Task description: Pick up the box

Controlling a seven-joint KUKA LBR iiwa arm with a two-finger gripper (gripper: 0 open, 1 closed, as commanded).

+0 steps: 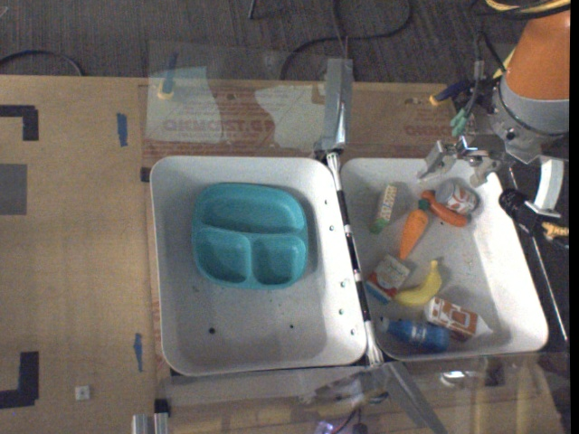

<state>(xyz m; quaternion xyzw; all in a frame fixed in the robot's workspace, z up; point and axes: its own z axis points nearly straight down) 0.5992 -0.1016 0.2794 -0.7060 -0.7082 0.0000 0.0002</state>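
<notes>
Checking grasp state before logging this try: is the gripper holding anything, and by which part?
Nothing is held. The gripper sits open above the right bin's far edge, with nothing between its fingers. The box lies at the bin's near side.

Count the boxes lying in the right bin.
2, perhaps: one box near the front edge beside the blue bottle, another small box left of the banana. Others may be hidden.
</notes>
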